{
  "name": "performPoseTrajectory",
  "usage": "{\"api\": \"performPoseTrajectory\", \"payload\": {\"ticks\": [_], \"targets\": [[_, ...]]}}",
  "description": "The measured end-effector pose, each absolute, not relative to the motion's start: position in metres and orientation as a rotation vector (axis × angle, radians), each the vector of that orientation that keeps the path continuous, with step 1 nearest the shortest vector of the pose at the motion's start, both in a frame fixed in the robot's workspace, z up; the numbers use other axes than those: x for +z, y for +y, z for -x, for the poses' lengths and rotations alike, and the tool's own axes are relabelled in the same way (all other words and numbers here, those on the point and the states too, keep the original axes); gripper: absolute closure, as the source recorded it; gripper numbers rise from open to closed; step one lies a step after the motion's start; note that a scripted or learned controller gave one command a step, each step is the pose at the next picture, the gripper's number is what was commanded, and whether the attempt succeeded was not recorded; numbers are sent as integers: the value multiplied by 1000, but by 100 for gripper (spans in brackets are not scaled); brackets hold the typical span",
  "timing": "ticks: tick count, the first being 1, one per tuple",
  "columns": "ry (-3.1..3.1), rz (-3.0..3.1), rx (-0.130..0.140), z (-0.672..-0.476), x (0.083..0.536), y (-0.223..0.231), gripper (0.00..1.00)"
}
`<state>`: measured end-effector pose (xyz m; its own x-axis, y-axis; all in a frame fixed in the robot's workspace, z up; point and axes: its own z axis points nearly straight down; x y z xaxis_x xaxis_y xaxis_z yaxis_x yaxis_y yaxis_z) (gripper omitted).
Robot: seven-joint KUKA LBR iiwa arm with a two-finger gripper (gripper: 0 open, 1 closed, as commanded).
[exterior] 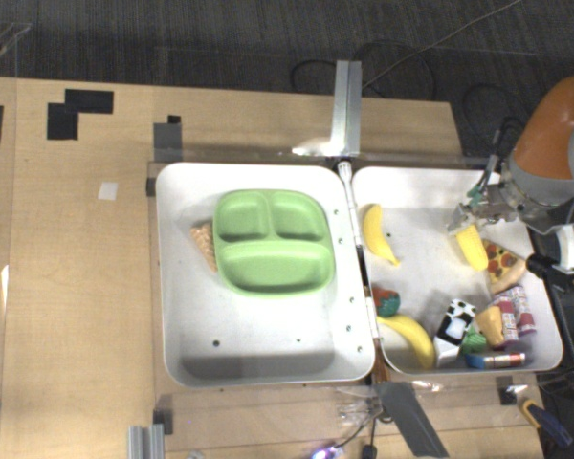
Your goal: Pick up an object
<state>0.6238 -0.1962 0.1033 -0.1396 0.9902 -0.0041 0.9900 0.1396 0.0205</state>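
At the right bin's far right edge | gripper point(475, 210) low over a yellow banana-like piece point(472, 249), tips at its upper end; whether they are apart or clamped cannot be told | likely lined up to grasp it | pizza slice point(505, 266) just beside | another banana point(378, 234) well apart | green divided tray point(272, 241) in left bin point(182, 333)

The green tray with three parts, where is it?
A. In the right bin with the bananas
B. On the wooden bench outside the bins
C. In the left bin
C. The green tray lies flat in the left bin, while the bananas are in the right bin.
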Motion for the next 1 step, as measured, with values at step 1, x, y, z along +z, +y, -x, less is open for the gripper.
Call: {"api": "performPoseTrajectory", "payload": {"ticks": [1], "targets": [[2244, -2188, 7, -665, 195, -183, 100]]}}
